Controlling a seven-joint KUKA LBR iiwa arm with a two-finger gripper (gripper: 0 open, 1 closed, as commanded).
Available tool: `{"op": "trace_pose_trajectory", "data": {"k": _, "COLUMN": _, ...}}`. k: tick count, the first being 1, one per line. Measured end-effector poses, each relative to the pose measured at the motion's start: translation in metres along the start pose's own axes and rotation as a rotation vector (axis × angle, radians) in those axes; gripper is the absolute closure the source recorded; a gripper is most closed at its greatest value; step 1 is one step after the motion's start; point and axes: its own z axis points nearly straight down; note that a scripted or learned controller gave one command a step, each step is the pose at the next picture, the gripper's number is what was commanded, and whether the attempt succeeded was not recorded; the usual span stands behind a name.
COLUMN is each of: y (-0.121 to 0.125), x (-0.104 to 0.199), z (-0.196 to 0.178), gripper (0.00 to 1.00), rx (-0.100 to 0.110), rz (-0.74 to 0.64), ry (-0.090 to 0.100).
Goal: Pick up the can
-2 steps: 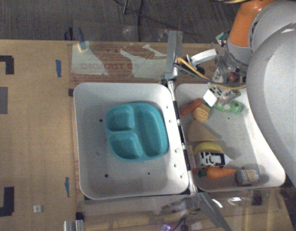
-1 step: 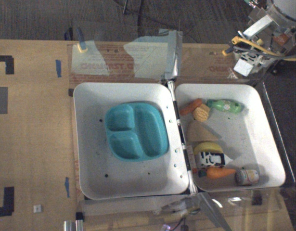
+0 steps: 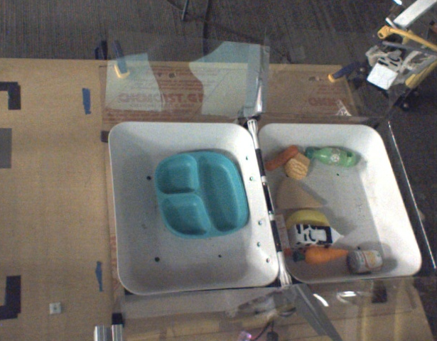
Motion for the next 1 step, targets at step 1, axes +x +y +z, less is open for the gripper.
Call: {"op": "trace_pose_trajectory", "data": {"k": 1, "y": -0.0364, "x": -0.0151, "z": 0.0003, "gripper": 1.00, "rx": 0.003, "rz": -0.035, "ry": -0.002}}
